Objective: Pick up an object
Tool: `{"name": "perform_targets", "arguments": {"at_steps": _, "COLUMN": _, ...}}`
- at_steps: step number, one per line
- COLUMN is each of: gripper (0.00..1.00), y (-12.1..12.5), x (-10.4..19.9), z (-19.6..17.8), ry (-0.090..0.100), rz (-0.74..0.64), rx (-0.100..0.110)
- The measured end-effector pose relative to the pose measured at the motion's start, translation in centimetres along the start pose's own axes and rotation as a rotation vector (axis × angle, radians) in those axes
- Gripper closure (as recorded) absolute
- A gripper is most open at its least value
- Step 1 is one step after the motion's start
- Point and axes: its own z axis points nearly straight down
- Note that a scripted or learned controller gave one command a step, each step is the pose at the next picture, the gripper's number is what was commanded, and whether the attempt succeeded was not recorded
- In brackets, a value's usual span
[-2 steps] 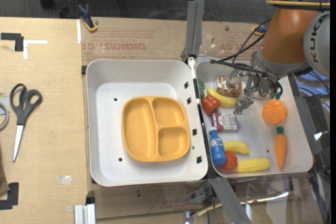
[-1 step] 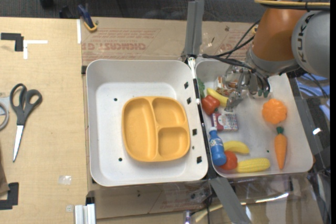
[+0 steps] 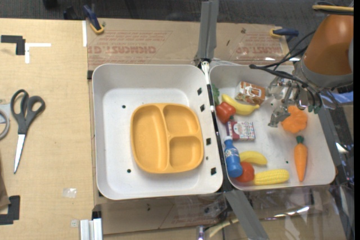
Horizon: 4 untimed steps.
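While gripper (image 3: 279, 112) hangs over right bin (image 3: 320, 177), can't tell if open or shut, too blurry. Orange lumpy toy (image 3: 295, 121) sits just right of it, maybe touching. Rest relative to that toy: carrot (image 3: 301, 161) just below, corn cob (image 3: 271, 177) below-left, small banana (image 3: 253, 158) left of carrot, snack box (image 3: 243, 131) left, blue bottle (image 3: 231, 158) further left, big banana (image 3: 239, 107) upper-left. Yellow divided plate (image 3: 167, 137) well left, in left bin (image 3: 107, 121). Scissors (image 3: 23, 121) far left on bench.
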Motion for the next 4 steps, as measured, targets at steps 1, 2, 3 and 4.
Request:
{"name": "perform_targets", "arguments": {"at_steps": 1, "gripper": 0.0, "y": -4.9, "x": 9.1, "z": 1.4, "ry": 0.039, "rz": 0.039, "rx": -0.003}}
{"name": "perform_targets", "arguments": {"at_steps": 2, "gripper": 1.0, "y": -4.8, "x": 8.9, "z": 0.4, "ry": 0.034, "rz": 0.035, "rx": -0.002}}
{"name": "perform_targets", "arguments": {"at_steps": 3, "gripper": 0.0, "y": -4.8, "x": 8.9, "z": 0.4, "ry": 0.034, "rz": 0.035, "rx": -0.002}}
{"name": "perform_targets", "arguments": {"at_steps": 4, "gripper": 1.0, "y": -4.8, "x": 8.7, "z": -0.6, "ry": 0.029, "rz": 0.034, "rx": -0.001}}
